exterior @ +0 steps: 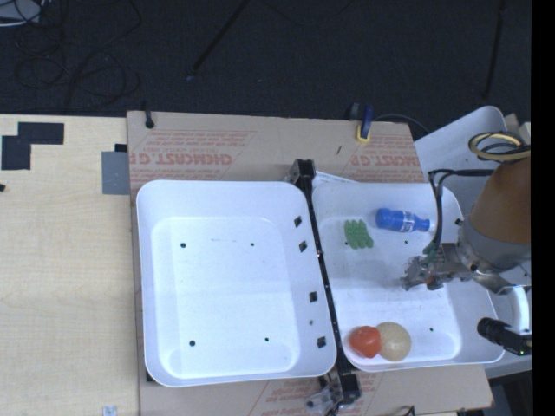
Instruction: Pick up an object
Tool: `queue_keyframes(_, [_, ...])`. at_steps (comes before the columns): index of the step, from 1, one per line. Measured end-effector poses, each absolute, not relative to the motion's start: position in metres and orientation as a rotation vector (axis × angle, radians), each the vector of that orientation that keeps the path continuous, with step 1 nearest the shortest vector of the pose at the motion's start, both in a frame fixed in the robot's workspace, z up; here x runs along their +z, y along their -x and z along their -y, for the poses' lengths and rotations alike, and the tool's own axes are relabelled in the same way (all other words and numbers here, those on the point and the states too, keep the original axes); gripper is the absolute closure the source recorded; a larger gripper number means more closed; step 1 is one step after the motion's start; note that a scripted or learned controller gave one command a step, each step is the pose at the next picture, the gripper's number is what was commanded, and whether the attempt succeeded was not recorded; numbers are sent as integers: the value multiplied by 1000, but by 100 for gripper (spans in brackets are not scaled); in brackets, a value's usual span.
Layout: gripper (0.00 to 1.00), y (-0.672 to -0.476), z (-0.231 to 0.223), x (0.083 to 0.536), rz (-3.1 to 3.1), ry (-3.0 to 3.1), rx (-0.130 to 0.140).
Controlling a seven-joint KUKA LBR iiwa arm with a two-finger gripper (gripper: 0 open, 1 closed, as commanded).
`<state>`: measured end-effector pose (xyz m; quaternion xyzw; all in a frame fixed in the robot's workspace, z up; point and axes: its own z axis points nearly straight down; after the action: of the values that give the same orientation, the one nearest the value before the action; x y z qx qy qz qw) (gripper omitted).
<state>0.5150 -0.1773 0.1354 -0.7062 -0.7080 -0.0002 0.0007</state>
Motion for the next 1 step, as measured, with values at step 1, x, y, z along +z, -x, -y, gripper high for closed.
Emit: queue_keyframes(1, [100,-511,215,175,2220,2225,2])
